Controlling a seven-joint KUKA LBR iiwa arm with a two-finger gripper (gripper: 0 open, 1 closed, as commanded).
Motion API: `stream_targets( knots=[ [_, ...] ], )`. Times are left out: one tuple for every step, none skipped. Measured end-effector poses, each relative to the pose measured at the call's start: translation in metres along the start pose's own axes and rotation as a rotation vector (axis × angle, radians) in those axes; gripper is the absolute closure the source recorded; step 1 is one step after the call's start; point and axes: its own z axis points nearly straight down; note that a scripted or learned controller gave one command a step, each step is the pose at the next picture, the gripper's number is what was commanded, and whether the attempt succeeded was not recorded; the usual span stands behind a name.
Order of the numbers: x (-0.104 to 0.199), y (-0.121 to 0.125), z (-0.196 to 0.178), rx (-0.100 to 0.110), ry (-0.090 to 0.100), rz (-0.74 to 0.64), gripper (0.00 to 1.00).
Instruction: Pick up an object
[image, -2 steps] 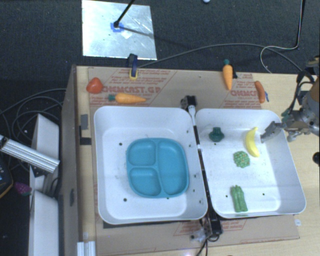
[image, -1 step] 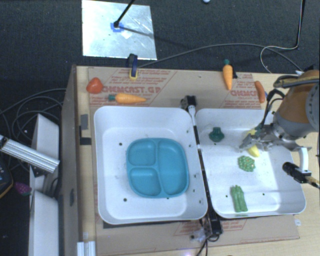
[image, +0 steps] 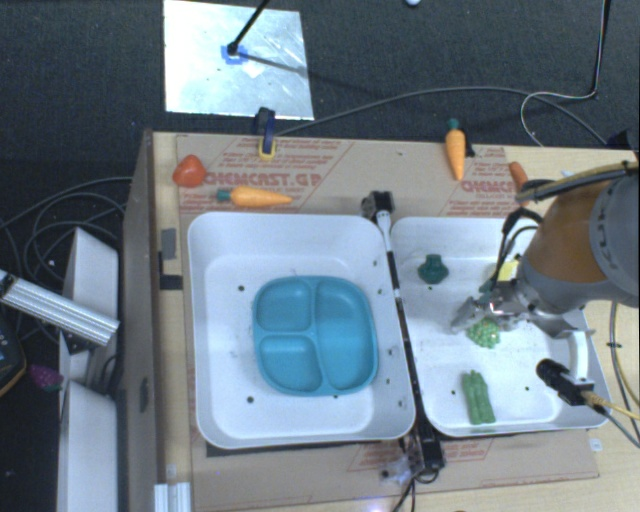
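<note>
The right bin (image: 440, 345) holds three small items: a dark teal piece (image: 432, 268) near its back left, a pale green knobbly piece (image: 486, 334) in the middle, and a long green vegetable-like piece (image: 479, 397) near the front. My gripper (image: 478, 316) is low over the middle of this bin, directly at the pale green piece and partly covering its upper edge. Whether it touches that piece is unclear. The grey arm with its orange band (image: 565, 240) reaches in from the right.
The left bin (image: 225, 300) carries a blue divided plate (image: 314, 334). A black divider bar (image: 397, 300) runs between the bins. Toy carrots (image: 258, 197) (image: 456, 150) and an orange piece (image: 188, 171) lie on the cardboard behind the bins. Cables trail at the right.
</note>
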Motion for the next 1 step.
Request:
stream_targets(
  knots=[
    [-0.0007,0.0013,-0.0115,-0.004,-0.001,-0.001,1.00]
  ],
)
